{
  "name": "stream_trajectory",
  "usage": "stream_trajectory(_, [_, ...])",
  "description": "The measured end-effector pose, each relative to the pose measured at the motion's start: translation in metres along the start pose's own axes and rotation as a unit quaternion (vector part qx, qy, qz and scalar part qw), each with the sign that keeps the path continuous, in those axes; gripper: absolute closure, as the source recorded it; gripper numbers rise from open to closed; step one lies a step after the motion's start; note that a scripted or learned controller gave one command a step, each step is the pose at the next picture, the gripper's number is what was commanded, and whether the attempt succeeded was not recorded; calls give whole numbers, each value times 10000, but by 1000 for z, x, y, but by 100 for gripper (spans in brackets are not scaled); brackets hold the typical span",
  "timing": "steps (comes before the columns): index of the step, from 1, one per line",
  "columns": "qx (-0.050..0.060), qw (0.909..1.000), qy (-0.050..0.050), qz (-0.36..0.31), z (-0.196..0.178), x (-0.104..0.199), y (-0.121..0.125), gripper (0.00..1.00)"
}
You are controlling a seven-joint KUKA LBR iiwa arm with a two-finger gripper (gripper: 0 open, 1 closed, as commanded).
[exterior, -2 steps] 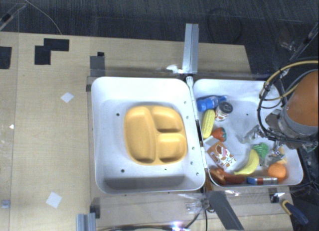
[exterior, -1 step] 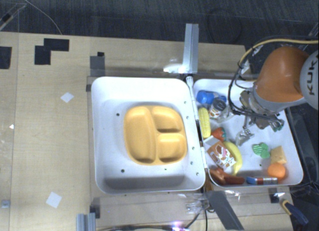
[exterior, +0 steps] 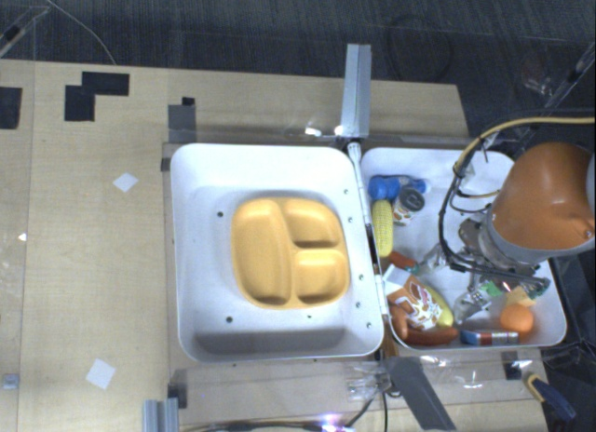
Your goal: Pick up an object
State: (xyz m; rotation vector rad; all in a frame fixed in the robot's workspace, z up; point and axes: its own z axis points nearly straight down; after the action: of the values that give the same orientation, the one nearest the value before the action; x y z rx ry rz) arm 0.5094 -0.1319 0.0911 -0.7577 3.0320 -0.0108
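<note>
The wooden desk (exterior: 84,263) carries 2 shallow white bins side by side. The left bin (exterior: 200,328) is the larger in view and holds a yellow divided tray (exterior: 289,251) with 3 compartments, lying flat near its middle. The right bin (exterior: 554,323) is crowded, and the grey arm with its orange band (exterior: 548,199) reaches over it from the right, covering much of its far side. The tool (exterior: 480,298) hangs low at the bin's near right part, just above the clutter; how far it is open cannot be told, and nothing can be seen held in it. Among the objects, a corn cob (exterior: 382,227) lies along the left wall, with a blue toy (exterior: 386,186) just above it and a small dark round piece (exterior: 410,201) beside that. Nearer the front sit a red-and-white figure (exterior: 421,307) (partly yellow), an orange ball (exterior: 518,318) by the tool, and a marker (exterior: 492,336) against the front wall.
</note>
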Motion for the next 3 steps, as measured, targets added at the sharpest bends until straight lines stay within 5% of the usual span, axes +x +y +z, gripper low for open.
stream_trajectory(1, [8, 9998, -6, 193, 0, 32, -39, 0])
stream_trajectory(2, [-21, 10000, 20, 14, -4, -33, -100, 0])
stream_trajectory(3, [-31, 9955, 35, 950, 6, -111, -136, 0])
